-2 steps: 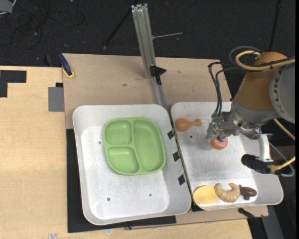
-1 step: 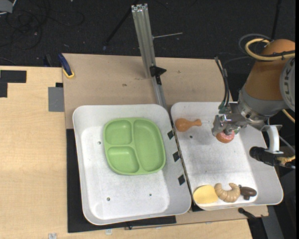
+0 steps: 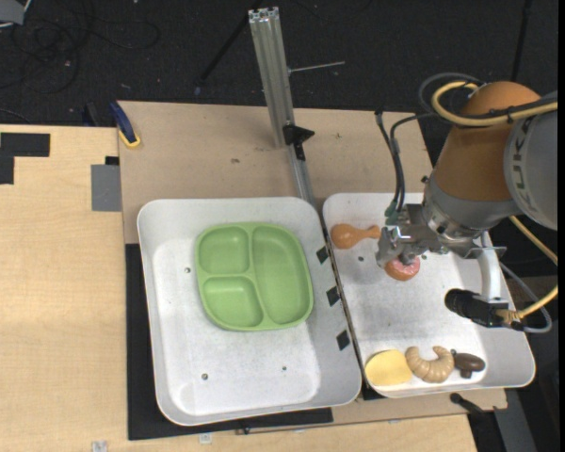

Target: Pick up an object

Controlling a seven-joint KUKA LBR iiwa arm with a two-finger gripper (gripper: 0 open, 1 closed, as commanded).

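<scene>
In the right bin (image 3: pixel 424 323) a small red-pink round object (image 3: pixel 403 268) lies near the middle of the far half, directly under my gripper (image 3: pixel 399 249). The gripper's metal fingers reach down to its top, and their ends are hidden against it. An orange pear-shaped object (image 3: pixel 352 235) lies just left of the gripper, close to the bin's left wall. At the bin's near edge rest a yellow round piece (image 3: pixel 388 369), a tan curled object (image 3: pixel 431 363) and a small dark brown piece (image 3: pixel 468 362).
The left bin (image 3: pixel 169 365) holds a green divided plate (image 3: pixel 254 277). A metal post (image 3: pixel 273 73) rises behind the bins. A black cable connector (image 3: pixel 473 305) hangs over the right bin's right side. The arm's body (image 3: pixel 480 168) covers the far right corner.
</scene>
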